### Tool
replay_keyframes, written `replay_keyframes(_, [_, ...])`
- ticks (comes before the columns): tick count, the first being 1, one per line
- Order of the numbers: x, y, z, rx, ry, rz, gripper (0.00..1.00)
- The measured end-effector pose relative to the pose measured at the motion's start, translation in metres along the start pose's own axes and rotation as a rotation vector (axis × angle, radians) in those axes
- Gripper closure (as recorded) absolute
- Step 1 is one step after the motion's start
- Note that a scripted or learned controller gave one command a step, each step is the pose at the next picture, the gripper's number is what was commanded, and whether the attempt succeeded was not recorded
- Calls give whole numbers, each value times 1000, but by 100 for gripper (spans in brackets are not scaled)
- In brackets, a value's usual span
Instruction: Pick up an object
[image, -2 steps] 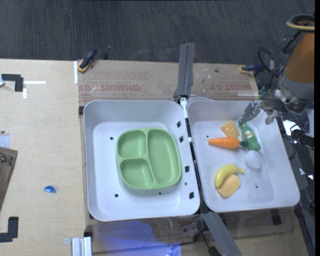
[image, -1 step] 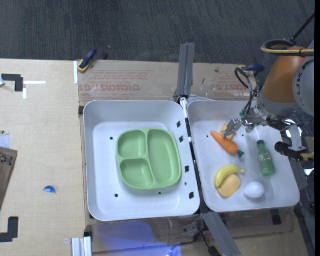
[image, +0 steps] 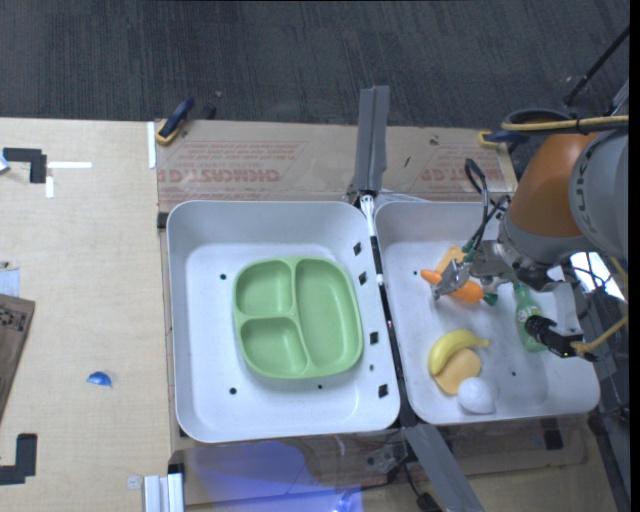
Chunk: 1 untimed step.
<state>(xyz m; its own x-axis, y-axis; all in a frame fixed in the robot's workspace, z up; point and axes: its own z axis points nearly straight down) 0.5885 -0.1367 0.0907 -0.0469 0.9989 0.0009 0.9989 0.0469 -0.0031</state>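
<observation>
Reaching into right bin (image: 560, 400), gripper (image: 450, 278) at orange carrot-like toy (image: 462, 291), finger state indiscernible; next: confirm grasp, then lift clear.

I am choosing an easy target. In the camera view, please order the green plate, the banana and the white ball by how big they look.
1. green plate, by far the largest, in the left bin.
2. banana, in the right bin.
3. white ball, a little smaller than the banana.
</observation>
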Motion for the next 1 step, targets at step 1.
replay_keyframes(1, [-1, 0, -8, 1, 0, 4, 100])
